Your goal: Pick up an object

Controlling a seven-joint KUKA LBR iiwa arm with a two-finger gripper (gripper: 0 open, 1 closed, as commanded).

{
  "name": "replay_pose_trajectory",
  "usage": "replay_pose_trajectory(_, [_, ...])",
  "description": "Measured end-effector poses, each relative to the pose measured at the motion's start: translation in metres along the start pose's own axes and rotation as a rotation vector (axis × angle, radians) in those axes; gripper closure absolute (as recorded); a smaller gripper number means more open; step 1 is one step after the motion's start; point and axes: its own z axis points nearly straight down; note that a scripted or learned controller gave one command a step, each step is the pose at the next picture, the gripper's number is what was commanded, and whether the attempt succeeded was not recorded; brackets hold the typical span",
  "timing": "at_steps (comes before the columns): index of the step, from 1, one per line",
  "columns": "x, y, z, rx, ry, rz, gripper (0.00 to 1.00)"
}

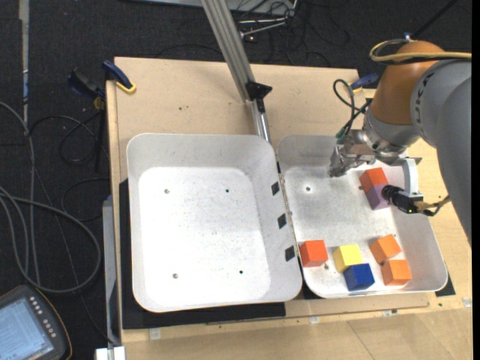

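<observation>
The grey arm (pixel 431 96) with its orange band reaches in from the right and hangs over the upper part of the right bin (pixel 315 163), its gripper (pixel 341 163) low over the white floor near the bin's back wall; whether the gripper is wide, narrow or holding anything cannot be told from this view. Just right of the gripper lie an orange block (pixel 373 178) and, touching it below, a purple block (pixel 374 196). Along the bin's front wall sit five more blocks: an orange cube (pixel 313 253) at the left, a yellow cube (pixel 347 257) beside it, a blue cube (pixel 359 276) touching the yellow one's front, and two orange cubes (pixel 385 247) (pixel 396 272) at the right. The left bin (pixel 142 163) lies beside it on the wooden bench (pixel 187 88).
</observation>
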Motion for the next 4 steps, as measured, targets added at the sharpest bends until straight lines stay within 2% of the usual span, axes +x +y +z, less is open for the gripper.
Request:
replay_pose_trajectory(2, [-0.003, 0.000, -0.118, -0.005, -0.001, 0.001, 1.00])
replay_pose_trajectory(3, [-0.003, 0.001, -0.120, 0.000, 0.000, 0.001, 1.00])
replay_pose_trajectory(4, [0.045, -0.010, -0.119, 0.004, 0.003, -0.003, 1.00])
